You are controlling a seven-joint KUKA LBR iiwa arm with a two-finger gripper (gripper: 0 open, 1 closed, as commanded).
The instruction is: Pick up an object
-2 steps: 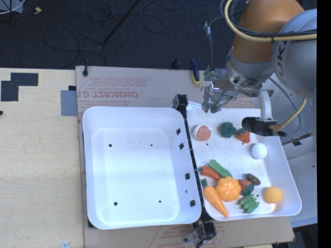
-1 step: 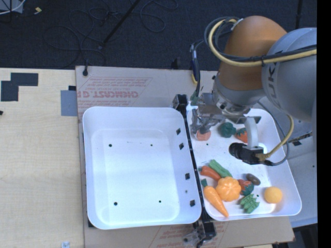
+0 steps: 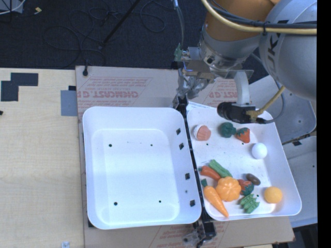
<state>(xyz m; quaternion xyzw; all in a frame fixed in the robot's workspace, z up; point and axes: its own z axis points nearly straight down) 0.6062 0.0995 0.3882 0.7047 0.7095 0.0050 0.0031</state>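
Observation:
My gripper (image 3: 181,103) hangs over the far end of the divider between the two bins, its fingers drawn together to a point with nothing visible between them. The right bin (image 3: 287,182) holds several toy foods: a pink and white piece (image 3: 202,133), a green broccoli (image 3: 226,129), a red piece (image 3: 243,135), a white egg (image 3: 258,150), an orange ball (image 3: 272,195), an orange pumpkin (image 3: 228,188), a large carrot (image 3: 215,201) and a green bean pod (image 3: 221,168). All of them lie nearer the camera than the gripper, and it touches none.
The left bin (image 3: 90,164) sits beside the right one, sharing a black clipped divider (image 3: 187,159). A dark part (image 3: 235,111) of the arm hangs over the right bin's far rim. Cardboard (image 3: 129,89) lies under both bins, and cables trail on the dark floor behind.

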